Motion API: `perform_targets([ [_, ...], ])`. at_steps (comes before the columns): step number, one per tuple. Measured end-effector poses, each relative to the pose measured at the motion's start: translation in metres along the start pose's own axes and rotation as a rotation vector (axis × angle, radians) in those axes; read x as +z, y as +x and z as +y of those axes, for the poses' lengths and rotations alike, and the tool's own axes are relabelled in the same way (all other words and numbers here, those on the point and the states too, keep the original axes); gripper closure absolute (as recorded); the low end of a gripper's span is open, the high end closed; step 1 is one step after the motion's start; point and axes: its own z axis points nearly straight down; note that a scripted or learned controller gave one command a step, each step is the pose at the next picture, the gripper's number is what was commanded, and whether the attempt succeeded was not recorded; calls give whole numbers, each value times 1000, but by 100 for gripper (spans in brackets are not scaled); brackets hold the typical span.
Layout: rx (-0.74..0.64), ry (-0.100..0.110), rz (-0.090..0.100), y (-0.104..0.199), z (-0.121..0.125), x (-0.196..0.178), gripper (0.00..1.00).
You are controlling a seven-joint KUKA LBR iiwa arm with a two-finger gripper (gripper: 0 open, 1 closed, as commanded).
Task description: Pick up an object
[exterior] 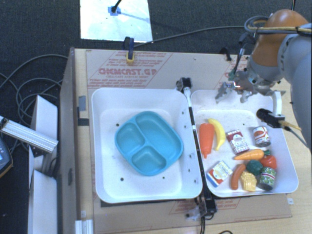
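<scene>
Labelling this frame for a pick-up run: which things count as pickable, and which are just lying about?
Job: hand; carrot, banana, red carton, can, all in the right bin.
Lying about: blue divided plate, left bin, yellow clamp, cables.

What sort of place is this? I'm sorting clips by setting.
Probably a robotics lab bench, not a kitchen: the arm hangs over two white bins, the food looks like toys, and loose cables trail across the dark floor.
</scene>
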Motion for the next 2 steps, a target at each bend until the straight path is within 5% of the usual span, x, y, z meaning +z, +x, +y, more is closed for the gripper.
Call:
perform_targets([
  [1, 3, 6, 0, -12, -46, 80, 0],
  [2, 2, 6, 0, 24, -78, 80, 0],
])
